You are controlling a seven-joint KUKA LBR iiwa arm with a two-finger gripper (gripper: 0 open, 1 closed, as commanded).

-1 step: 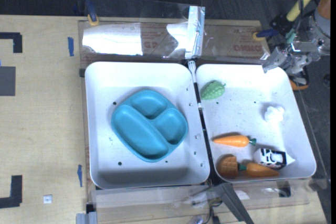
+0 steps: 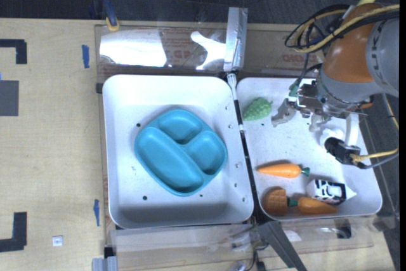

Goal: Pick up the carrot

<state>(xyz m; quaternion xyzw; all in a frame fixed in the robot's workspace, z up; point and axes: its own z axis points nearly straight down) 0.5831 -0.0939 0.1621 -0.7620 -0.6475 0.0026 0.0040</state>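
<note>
Carrot [image 2: 279,169] fully visible in right bin [image 2: 374,200]; pincer [image 2: 298,112] fingers apart, empty, wrist partly obscuring.

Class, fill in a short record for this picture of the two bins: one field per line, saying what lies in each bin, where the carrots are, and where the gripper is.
left bin: blue divided plate
right bin: green leafy toy, two carrots, brown round item, black-and-white toy
upper carrot: mid-bin, lying flat, apart from the rest
lower carrot: near front wall, beside the brown item
gripper: over the bin's far part, right of the green toy, nothing between its fingers
task status: carrot not yet picked up
</note>
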